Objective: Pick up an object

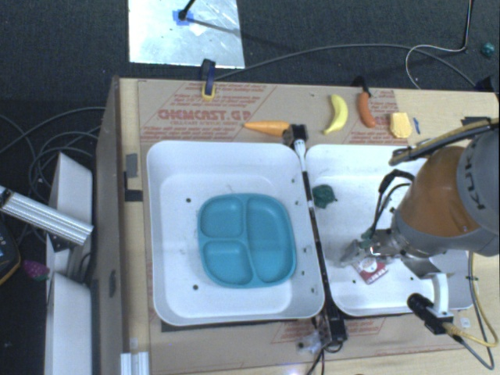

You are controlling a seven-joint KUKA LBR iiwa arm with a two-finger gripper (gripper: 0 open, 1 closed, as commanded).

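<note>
My gripper (366, 251) is low in the right bin (351, 164), near its front half, at the end of the grey arm with the orange band (437, 201). A small red and white object (374, 270) lies on the bin floor directly under and just in front of the gripper, partly covered by it. I cannot tell whether they touch. A small dark green object (323, 194) rests by the bin's left wall, apart from the gripper.
The left bin (176, 170) holds a blue divided plate (247, 237). On the cardboard behind the bins lie a carrot (267, 128), a banana (337, 114), a red sausage (366, 109) and a yellow block (400, 124). Cables trail at the bench's front right.
</note>
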